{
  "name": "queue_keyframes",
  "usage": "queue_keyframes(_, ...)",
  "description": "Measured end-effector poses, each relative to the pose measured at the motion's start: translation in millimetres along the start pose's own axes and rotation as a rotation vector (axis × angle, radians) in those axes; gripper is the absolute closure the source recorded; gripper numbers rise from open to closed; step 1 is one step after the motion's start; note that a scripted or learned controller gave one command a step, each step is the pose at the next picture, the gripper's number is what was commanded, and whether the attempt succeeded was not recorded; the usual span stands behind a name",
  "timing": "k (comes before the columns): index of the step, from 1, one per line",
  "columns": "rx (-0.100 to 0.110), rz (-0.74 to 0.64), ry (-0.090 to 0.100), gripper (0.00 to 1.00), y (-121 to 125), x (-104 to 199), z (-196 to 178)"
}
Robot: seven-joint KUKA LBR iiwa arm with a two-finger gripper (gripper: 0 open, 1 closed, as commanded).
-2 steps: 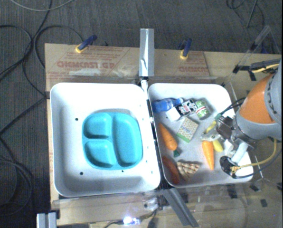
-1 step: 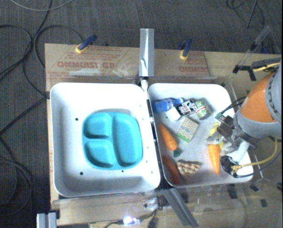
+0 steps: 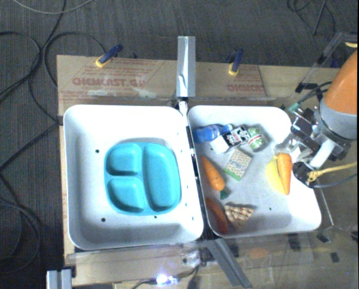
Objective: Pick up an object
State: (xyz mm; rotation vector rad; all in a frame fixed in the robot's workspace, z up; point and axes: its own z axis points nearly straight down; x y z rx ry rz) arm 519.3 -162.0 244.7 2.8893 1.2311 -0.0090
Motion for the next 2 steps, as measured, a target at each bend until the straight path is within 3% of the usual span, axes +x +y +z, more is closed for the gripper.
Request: queue_keyframes(2, 0.001, 0.034, -0.002, 1.00, 18, 37, 13)
